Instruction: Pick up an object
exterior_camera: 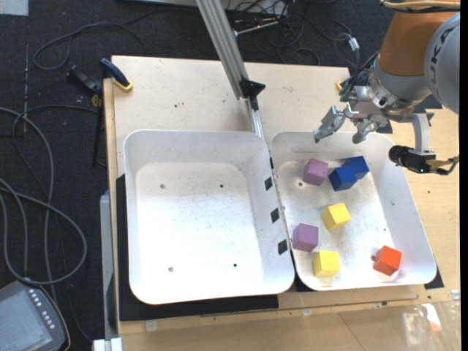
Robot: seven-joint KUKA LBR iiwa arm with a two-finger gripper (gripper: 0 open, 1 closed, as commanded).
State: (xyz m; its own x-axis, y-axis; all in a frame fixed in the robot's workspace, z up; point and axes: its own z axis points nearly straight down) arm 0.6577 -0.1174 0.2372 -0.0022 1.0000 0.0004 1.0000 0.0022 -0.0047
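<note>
Six blocks in right bin (409, 196), gripper (345, 126) above its far edge, jaws spread, purple block (316, 171) just below.

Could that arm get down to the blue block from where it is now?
Probably yes. The gripper hangs over the far end of the right bin, with the blue block just in front of it and nothing lying on top. A purple block sits close on one side, so the fingers might bump it.

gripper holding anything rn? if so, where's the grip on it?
Nothing held. The gripper hangs open over the right bin's far edge, with no block between its fingers; the purple block and blue block lie below it.
</note>
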